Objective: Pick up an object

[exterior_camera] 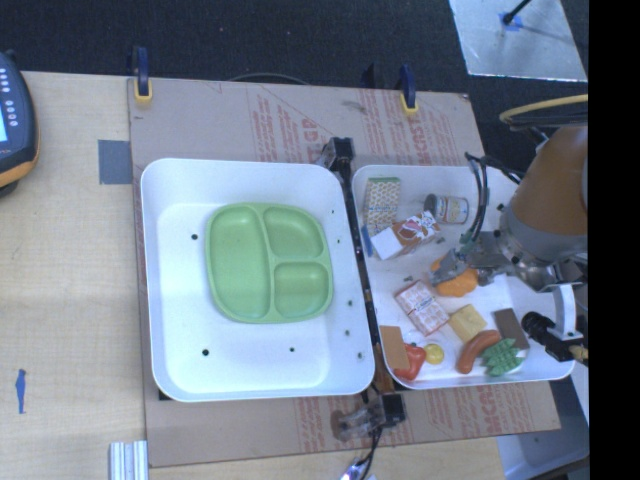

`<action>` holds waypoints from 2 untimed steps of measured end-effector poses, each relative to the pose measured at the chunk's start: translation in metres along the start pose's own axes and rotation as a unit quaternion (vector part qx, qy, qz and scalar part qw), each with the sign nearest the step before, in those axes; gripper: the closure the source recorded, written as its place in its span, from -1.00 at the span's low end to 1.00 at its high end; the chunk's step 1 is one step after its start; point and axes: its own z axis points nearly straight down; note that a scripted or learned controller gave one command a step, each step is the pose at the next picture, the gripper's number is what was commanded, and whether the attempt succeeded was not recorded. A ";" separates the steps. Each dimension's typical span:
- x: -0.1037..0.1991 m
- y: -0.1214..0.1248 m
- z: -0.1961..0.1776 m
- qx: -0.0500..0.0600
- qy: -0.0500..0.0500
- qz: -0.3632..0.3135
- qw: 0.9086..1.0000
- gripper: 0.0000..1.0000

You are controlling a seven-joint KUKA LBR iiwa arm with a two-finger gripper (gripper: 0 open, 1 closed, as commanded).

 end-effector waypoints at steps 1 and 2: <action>0.069 0.027 -0.085 -0.004 0.002 -0.002 1.000 1.00; 0.044 0.119 -0.058 -0.003 0.000 0.000 1.000 1.00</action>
